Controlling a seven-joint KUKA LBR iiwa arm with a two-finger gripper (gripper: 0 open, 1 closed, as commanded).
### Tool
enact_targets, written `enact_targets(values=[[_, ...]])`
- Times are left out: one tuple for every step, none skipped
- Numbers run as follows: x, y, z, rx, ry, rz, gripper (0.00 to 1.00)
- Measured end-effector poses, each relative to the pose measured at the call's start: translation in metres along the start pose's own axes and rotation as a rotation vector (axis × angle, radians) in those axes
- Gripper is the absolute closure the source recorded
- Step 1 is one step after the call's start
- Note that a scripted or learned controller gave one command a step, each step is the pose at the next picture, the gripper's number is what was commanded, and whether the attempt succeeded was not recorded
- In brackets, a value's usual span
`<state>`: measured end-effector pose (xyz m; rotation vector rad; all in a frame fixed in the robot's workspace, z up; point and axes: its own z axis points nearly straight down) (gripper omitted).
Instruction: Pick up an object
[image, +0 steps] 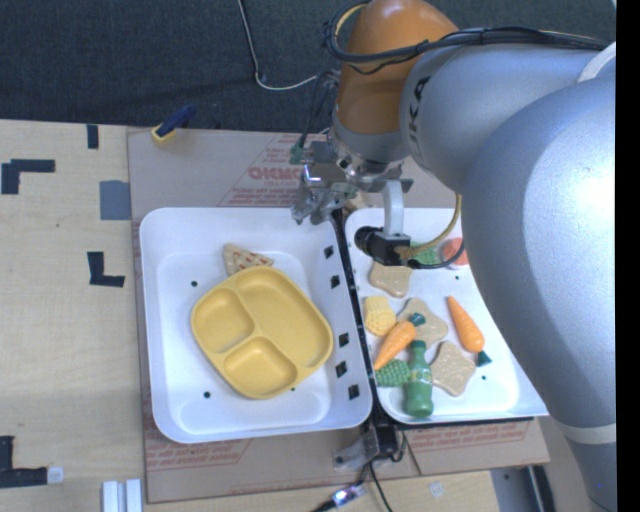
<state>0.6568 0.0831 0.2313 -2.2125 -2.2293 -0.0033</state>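
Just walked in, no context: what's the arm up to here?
The arm reaches in from the right, and its claw sits at the far end of the wall between the two bins. I can't tell if it has gripped anything. The left bin holds a yellow divided tray and a triangular cracker. The right bin holds toy food, including an orange carrot and a green bottle.
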Motion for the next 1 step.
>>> enact_targets(values=[[0.0035, 0.0041, -0.0015, 0.002, -0.002, 0.005, 1.00]])
